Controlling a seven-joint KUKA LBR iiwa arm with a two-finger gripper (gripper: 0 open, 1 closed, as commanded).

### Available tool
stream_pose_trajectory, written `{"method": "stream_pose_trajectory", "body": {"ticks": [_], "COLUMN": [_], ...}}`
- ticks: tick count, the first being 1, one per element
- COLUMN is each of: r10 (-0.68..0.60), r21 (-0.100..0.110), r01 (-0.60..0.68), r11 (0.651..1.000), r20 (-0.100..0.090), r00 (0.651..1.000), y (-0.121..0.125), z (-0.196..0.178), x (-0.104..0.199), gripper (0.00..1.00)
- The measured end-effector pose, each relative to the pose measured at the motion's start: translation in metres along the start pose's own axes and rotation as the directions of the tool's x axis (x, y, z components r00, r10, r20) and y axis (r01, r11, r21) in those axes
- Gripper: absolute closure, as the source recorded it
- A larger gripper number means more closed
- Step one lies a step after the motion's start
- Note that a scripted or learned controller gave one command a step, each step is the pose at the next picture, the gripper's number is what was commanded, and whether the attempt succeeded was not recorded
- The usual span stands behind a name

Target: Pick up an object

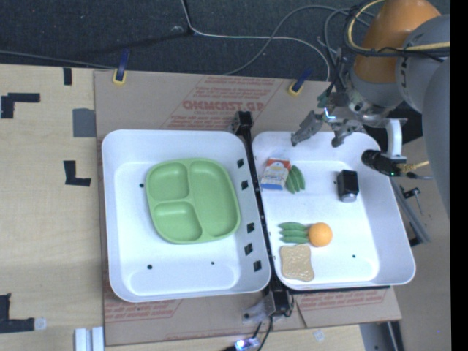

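- Gripper (322, 130) hangs over the far rim of the right bin (387, 269), fingers spread wide with nothing between them; likely poised for a descent, no target committed yet
- Candidates all sit in the right bin: small carton (276, 173) touching a green pea pod (295, 179) near the divider, black block (347, 185) apart on the arm's side
- Nearer the front: second pea pod (293, 232) touching an orange (320, 234), bread slice (297, 262) just beside them
- Left bin (124, 262) carries a green divided plate (192, 199)
- Judgement: black block stands isolated, so the cleanest grasp; touching pairs risk a fouled closure
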State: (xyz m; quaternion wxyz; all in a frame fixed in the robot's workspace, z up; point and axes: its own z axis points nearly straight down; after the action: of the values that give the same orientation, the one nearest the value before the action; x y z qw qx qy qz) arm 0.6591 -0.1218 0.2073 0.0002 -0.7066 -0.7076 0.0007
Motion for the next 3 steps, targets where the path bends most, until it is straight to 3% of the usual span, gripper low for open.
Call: {"method": "stream_pose_trajectory", "body": {"ticks": [2,3], "r10": [0.000,0.001], "r21": [0.005,-0.009], "r01": [0.000,-0.001], "r11": [1.000,1.000], "r20": [0.000,-0.003], "r00": [1.000,1.000], "y": [-0.003,0.000], "z": [0.090,0.120], "x": [0.005,0.007], "gripper": [0.00,0.00]}}
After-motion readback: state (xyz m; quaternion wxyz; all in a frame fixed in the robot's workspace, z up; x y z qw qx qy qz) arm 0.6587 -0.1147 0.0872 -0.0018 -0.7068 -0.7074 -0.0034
